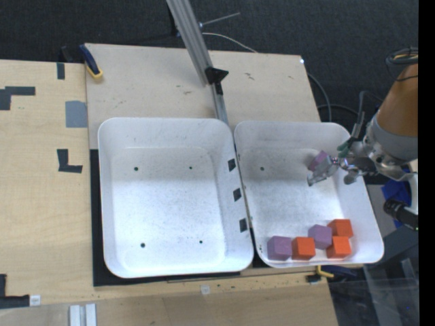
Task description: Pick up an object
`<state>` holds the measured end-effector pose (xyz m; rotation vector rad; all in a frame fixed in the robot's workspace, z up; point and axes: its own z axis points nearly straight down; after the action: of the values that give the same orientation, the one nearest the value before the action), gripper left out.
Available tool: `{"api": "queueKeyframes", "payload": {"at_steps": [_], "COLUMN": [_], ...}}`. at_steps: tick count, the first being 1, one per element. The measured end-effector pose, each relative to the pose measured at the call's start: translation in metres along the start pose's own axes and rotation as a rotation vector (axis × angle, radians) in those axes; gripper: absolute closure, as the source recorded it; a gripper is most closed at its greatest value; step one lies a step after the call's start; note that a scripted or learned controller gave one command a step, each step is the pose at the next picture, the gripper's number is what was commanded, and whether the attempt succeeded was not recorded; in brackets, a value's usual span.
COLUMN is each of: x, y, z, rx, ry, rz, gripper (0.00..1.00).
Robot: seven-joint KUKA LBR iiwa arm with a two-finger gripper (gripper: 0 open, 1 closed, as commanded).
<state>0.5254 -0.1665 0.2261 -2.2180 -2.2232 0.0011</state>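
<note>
My gripper reaches in from the right over the upper part of the right bin. A small purple block sits between its two grey fingers, which are shut on it. Along the bin's near edge lie more blocks: a purple one, an orange one, another purple one, and two orange ones.
The left bin stands beside the right one, their rims touching in the middle. A slanted metal rail runs down from the top to the bins' shared edge. A yellow and blue tool lies at the bench's far left.
</note>
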Motion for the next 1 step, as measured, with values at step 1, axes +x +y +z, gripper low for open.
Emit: {"api": "queueKeyframes", "payload": {"at_steps": [1], "x": [-0.0402], "y": [0.0329], "z": [0.1382], "rx": [0.002], "ry": [-0.002], "rz": [0.002], "gripper": [0.0]}}
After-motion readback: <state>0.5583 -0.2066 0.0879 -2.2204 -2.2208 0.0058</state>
